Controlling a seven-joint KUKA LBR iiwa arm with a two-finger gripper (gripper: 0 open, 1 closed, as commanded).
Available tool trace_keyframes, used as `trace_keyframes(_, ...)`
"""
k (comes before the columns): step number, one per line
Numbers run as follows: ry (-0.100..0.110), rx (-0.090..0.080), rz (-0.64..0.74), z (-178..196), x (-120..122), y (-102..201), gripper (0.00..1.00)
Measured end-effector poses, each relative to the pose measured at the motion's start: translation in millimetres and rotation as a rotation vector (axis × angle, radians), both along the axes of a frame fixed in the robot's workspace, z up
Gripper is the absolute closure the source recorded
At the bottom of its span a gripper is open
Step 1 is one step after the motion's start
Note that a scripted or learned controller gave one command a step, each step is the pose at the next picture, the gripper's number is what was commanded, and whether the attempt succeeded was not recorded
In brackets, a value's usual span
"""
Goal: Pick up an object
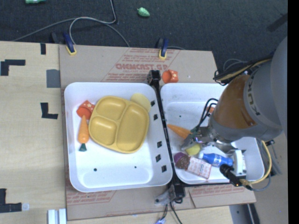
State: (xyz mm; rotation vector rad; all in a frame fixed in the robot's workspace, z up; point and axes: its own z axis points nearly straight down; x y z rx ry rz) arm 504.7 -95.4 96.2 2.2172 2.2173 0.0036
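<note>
My gripper (198,140) hangs low in the right bin (187,101), under the grey arm with its orange band (236,107). It sits right over a yellow-green object (192,150) and beside an orange carrot piece (179,130). Close by lie a purple object (181,160), a blue bottle (217,159) and a red-and-white packet (199,168). I see nothing clearly held by the gripper.
The left bin (117,176) holds a yellow divided plate (118,124), a carrot (83,132), a red toy (85,108) and a pale round object (140,100). An orange object (170,76) sits on the cardboard behind the bins. A black divider (161,125) separates the bins.
</note>
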Motion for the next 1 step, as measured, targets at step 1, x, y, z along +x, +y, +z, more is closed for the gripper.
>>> trace_keyframes(1,0.007,0.003,0.002,88.0,27.3,75.6,1.0)
